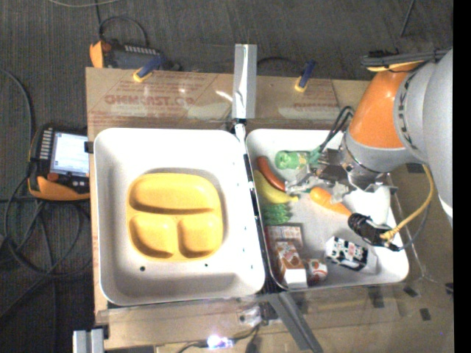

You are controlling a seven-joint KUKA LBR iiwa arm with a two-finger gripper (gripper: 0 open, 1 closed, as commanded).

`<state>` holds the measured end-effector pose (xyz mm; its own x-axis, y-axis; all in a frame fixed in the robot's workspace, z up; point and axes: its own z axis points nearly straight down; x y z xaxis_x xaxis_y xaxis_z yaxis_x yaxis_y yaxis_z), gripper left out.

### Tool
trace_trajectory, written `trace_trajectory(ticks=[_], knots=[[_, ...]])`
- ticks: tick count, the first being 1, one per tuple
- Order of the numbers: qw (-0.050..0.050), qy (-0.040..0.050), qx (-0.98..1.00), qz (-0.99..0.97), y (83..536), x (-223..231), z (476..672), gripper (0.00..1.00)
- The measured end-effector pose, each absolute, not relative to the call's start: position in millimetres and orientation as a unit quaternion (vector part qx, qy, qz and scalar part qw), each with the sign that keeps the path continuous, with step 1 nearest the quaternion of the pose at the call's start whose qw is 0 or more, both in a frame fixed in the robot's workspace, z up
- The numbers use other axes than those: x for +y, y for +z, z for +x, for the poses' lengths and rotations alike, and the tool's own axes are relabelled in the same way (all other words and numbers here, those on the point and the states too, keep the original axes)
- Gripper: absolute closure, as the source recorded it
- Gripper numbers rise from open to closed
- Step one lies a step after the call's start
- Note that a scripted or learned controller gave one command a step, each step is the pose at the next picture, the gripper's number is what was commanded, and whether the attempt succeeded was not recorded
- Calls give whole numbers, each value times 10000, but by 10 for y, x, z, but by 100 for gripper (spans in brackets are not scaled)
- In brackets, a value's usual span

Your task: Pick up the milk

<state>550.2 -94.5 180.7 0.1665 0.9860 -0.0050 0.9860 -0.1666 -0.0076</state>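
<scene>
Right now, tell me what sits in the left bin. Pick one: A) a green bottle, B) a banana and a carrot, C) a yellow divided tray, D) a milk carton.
C: the yellow divided tray lies in the middle of the left bin, while the banana, carrot and green bottle are in the right bin.
</scene>
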Motion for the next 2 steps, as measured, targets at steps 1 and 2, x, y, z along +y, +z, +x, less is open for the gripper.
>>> trace_trajectory(ticks=[1,2], knots=[[33,36,-6484,-7613,1420,-1241,4820,0],[14,33,-5729,-8196,1922,-1276,4835,0]])
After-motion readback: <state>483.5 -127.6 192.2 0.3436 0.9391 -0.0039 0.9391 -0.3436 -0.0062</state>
